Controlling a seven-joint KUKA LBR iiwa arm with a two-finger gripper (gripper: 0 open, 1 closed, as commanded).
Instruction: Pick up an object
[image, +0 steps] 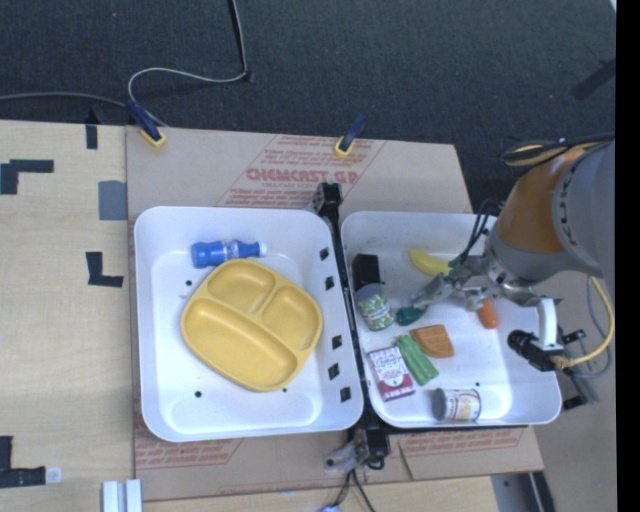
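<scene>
My end effector (432, 291) hangs low in the right bin (520, 405); grip state unclear. Teal piece (410, 316) just below-left, banana (429, 263) just above. I'd centre squarely over one before closing.

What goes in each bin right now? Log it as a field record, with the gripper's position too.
left bin: yellow divided plate, blue bottle lying beside the plate's far edge
right bin: yellow banana-like piece, black block, green-topped jar, teal piece, orange wedge, green bar, small printed box, tin can on its side, small orange piece
gripper: low over the right bin, near the teal piece
held object: none seen between the fingers
arm: enters from the right
</scene>
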